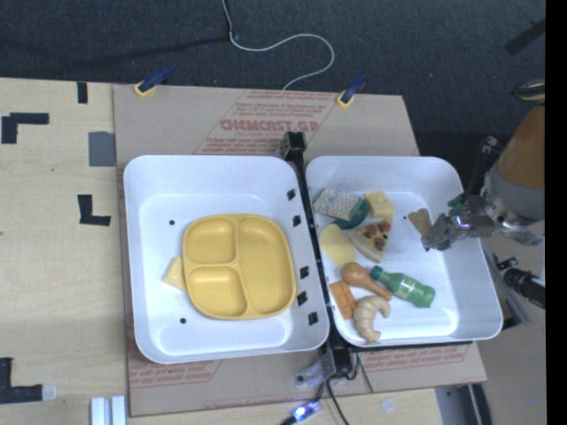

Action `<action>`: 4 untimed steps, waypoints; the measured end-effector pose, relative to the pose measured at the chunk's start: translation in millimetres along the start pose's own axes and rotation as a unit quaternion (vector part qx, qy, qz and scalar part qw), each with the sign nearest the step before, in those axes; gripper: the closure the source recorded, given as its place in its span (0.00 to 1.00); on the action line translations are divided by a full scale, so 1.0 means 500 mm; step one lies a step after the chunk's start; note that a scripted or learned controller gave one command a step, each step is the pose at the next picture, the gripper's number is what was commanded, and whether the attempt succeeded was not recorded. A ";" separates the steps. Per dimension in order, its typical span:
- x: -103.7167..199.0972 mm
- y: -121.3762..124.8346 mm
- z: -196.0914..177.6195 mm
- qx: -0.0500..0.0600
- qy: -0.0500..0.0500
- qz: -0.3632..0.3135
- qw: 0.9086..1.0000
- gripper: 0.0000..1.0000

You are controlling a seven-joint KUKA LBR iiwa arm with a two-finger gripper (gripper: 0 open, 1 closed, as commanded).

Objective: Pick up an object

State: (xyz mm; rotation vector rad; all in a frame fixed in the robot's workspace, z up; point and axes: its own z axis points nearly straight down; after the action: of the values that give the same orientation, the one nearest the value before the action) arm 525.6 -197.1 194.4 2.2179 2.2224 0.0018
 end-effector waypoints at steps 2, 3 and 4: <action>0.114 0.063 -0.060 0.001 0.001 -0.002 1.000 1.00; 0.199 0.098 -0.069 0.002 0.001 -0.002 1.000 1.00; 0.285 0.163 -0.050 0.001 0.001 -0.002 1.000 1.00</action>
State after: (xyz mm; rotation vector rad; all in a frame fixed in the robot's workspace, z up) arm 606.7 -54.2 219.3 2.2154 2.2288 -0.0001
